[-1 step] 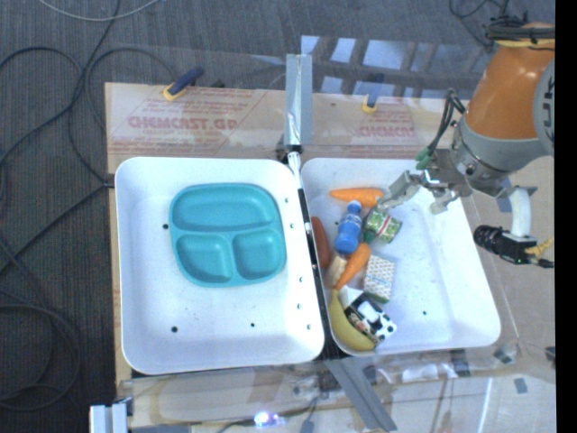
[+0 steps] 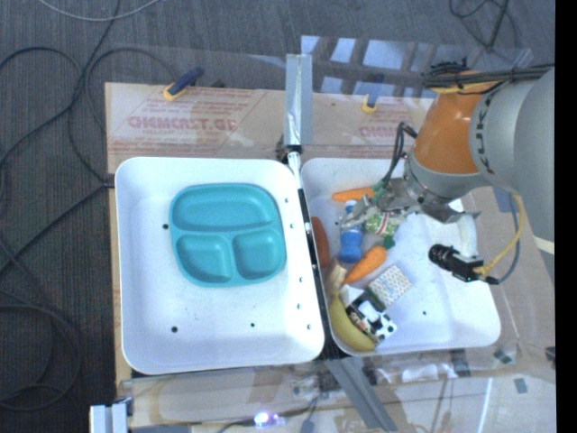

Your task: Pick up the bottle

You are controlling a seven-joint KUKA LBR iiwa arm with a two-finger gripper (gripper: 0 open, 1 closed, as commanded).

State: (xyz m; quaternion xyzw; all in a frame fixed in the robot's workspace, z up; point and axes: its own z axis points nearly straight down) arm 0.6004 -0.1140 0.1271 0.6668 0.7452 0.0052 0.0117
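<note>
As you looked down on the brown board table (image 2: 135, 124), the shallow white plastic bin on the left (image 2: 144, 332) held a teal three-part plate (image 2: 228, 233) lying flat near its middle. Just beside it, the second shallow white bin (image 2: 451, 323) carried the clutter. A red-brown sausage-shaped piece (image 2: 321, 240) lay along its left wall, and a yellow banana (image 2: 347, 330) curved in its near left corner. The small blue bottle (image 2: 350, 244) sat in the left half of that bin, between a slim orange carrot (image 2: 352, 194) farther back and a fatter orange carrot (image 2: 366, 263) touching its near side. A black-and-white object (image 2: 372, 317) rested against the banana, with a white patterned packet (image 2: 390, 283) near it. The hand (image 2: 379, 213) hung just right of the bottle; you could not tell how far open it was, or that it had hold of anything. The grey arm with its orange band (image 2: 469, 138) reached in from the right.
</note>
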